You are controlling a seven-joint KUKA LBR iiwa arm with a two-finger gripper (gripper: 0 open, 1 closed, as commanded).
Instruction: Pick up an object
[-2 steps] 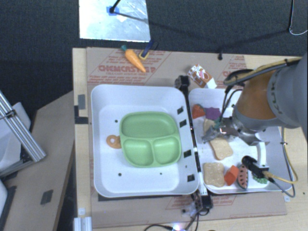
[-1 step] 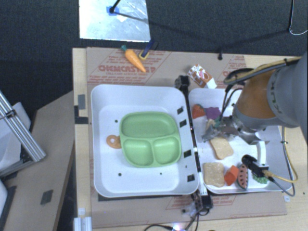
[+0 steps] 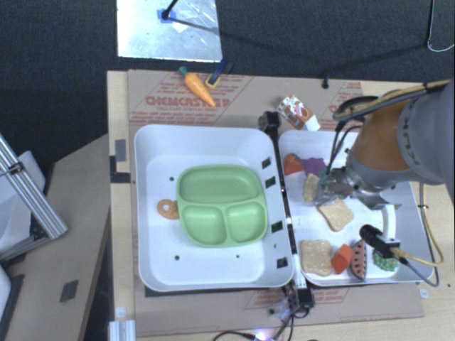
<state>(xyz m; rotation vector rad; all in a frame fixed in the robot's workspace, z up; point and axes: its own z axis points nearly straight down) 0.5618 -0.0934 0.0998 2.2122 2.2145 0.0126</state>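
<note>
From my station, left to right. The left bin (image 3: 153,190) carries a green tray (image 3: 217,204) with three compartments and a small orange ring (image 3: 168,209) just beside the tray's left edge. Behind the bins, on the worktop (image 3: 234,94), lie a toy carrot (image 3: 199,88) and a small packet (image 3: 297,112); I count these out of reach of the present pick.

The right bin (image 3: 411,212) holds the candidate items: a red piece (image 3: 292,164) and a purple piece (image 3: 314,166) at the far end, a toast slice (image 3: 335,214) mid-bin, a second slice (image 3: 316,256), an orange wedge (image 3: 342,258) and a watermelon slice (image 3: 358,259) along the near wall.

The gripper (image 3: 325,187) is low in the right bin, just above the mid-bin toast and beside a pale piece (image 3: 311,187). I cannot tell how it is set; the wrist hides it.

Status: approach done, I judge. No item is seen lifted, and every item lies on a bin floor. Grasp and lift remain.
</note>
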